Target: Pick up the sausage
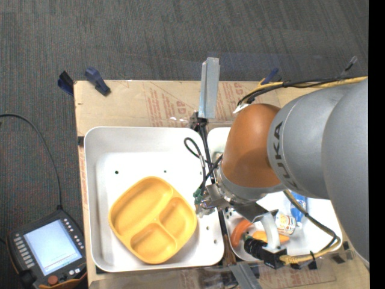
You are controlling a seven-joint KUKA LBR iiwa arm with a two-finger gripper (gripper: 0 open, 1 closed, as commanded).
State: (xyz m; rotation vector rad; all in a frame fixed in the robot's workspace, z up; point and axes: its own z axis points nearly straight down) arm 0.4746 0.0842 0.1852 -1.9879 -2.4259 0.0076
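Orange-banded arm point(258, 155) covers the right bin point(337, 218); end effector point(210, 202) finger state unclear.

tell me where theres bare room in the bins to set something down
Left bin: bare floor along its far wall and left wall, around the yellow divided plate. Right bin: crowded, with the arm over it and small items bunched beneath.

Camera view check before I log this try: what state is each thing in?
Yellow plate: lies flat and upright in the left bin, compartments bare.
Arm: reaches low over the right bin, covering most of it.
Orange item: lies in the right bin, partly hidden under the arm.
Small bottle: lies in the right bin, partly hidden.
Pendant screen: lit.
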